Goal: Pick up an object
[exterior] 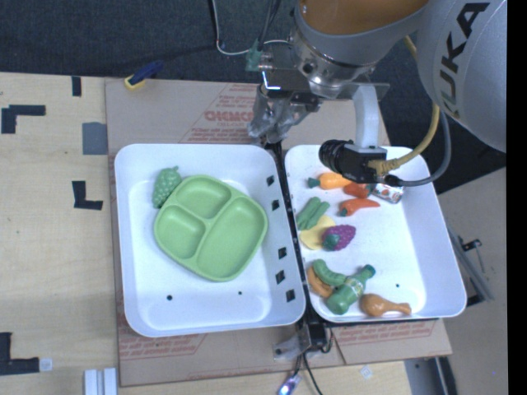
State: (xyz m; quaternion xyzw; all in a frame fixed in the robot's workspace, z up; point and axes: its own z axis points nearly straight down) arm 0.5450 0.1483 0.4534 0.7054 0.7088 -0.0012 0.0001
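Note:
My gripper (272, 127) hangs at the back, over the far end of the divider between the two bins, with nothing seen in it. The right bin (428, 245) holds toy food: an orange carrot (333, 181), a red chili (360, 206), green beans (311, 212), a yellow piece (311, 238), purple grapes (339, 236), a green cucumber (326, 272), a green bottle (351, 290) and a brown drumstick (384, 306). In the left bin (132, 245) lie a green divided plate (211, 235) and a green grape bunch (166, 185).
A black cylinder (347, 160) on the arm's cable hangs over the back of the right bin. A small red and white item (389, 192) lies beside the chili. The big grey and orange arm (362, 15) fills the upper right. Cardboard (189, 113) lies under the bins.

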